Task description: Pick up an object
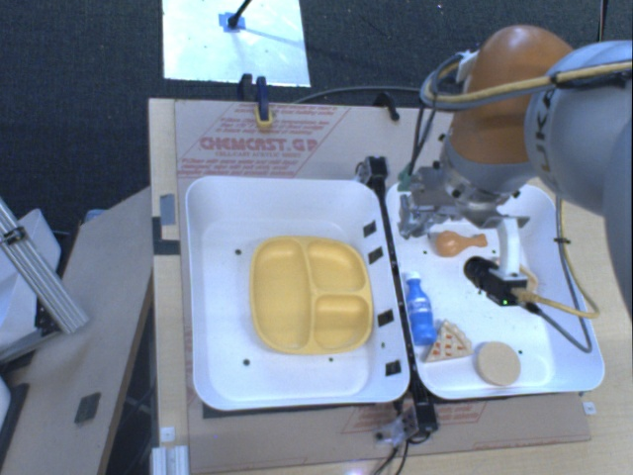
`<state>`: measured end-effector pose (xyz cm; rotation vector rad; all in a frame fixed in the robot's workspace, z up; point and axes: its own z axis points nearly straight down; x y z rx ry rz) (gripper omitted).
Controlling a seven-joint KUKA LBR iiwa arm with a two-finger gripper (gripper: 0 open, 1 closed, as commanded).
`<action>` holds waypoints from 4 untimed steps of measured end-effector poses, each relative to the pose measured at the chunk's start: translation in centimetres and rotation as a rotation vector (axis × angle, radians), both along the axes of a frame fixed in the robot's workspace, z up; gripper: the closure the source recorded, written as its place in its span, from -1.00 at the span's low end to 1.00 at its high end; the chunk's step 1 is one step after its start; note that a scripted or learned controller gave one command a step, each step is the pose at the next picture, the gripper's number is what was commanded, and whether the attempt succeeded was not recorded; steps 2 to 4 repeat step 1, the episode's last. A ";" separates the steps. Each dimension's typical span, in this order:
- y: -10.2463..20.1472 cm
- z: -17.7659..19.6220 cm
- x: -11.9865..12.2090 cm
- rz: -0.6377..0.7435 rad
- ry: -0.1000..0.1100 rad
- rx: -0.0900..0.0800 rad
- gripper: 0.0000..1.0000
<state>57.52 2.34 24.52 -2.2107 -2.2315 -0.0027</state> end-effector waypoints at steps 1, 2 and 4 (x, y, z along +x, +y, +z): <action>5.0 -1.5 0.3 0.000 0.001 0.000 1.00; 5.0 -1.5 0.3 0.000 0.001 0.000 1.00; 5.0 -1.5 0.3 0.000 0.001 0.000 1.00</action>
